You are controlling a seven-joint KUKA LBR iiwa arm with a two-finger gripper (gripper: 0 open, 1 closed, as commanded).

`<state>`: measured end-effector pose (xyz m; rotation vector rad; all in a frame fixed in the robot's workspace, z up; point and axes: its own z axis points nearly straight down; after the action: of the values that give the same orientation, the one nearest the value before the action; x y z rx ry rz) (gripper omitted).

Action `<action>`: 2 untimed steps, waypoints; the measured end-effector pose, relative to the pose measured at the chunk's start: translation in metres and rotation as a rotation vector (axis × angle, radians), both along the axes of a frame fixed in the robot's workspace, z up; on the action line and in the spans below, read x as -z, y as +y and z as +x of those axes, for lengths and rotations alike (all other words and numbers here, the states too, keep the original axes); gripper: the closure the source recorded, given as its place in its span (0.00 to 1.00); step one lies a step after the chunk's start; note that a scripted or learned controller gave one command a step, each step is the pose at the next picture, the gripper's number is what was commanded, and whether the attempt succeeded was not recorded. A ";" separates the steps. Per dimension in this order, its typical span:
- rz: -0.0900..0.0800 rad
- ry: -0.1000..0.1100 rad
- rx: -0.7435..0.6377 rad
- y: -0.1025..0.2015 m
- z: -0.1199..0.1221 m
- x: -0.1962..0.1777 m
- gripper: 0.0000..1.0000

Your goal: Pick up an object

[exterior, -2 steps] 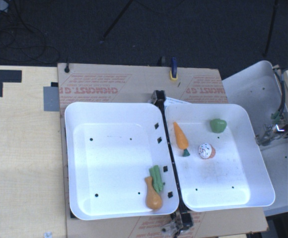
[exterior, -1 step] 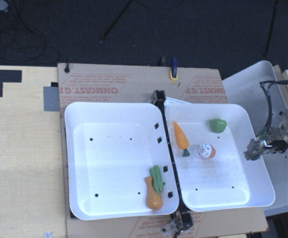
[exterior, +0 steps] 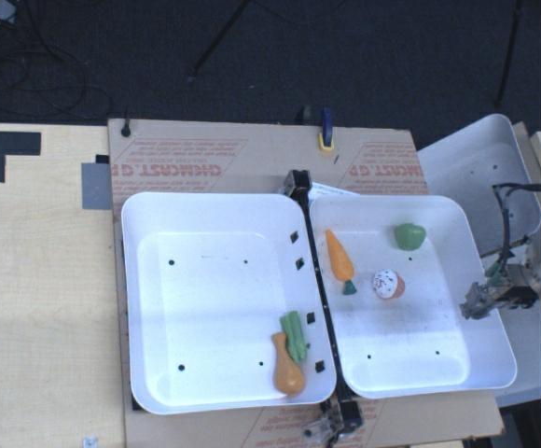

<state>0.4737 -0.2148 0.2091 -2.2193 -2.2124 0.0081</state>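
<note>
Two shallow white bins sit side by side on a cardboard sheet printed with red lettering, which lies on a pale wooden bench.

Nearest the camera, in the lower right corner of the left bin, lies a tan, gourd-shaped toy, its bulbous end toward the near wall. A green ridged object lies touching its upper end, close to the divider between the bins.

The right bin holds four items in its far half. A small white ball with dark speckles and an orange patch rests near the middle of the floor. Just to its left is a small dark green piece, lying at the lower tip of an orange carrot that lies aslant beside the dividing wall. Farther back and toward the right wall sits a green rounded object, well apart from the others.

A blue and yellow clamp grips the far edge of the cardboard.

The gripper is at the right rim of the right bin, outside the floor area and apart from every object; nothing is visible between its fingers, and whether they are spread or closed cannot be told at this size.
</note>
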 end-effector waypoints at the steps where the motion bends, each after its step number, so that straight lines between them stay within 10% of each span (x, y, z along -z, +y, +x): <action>1: -0.004 -0.013 -0.004 0.001 0.018 -0.068 1.00; 2: 0.001 -0.005 -0.005 0.031 0.001 -0.058 1.00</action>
<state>0.4751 -0.1837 0.2668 -2.2164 -2.2200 0.0017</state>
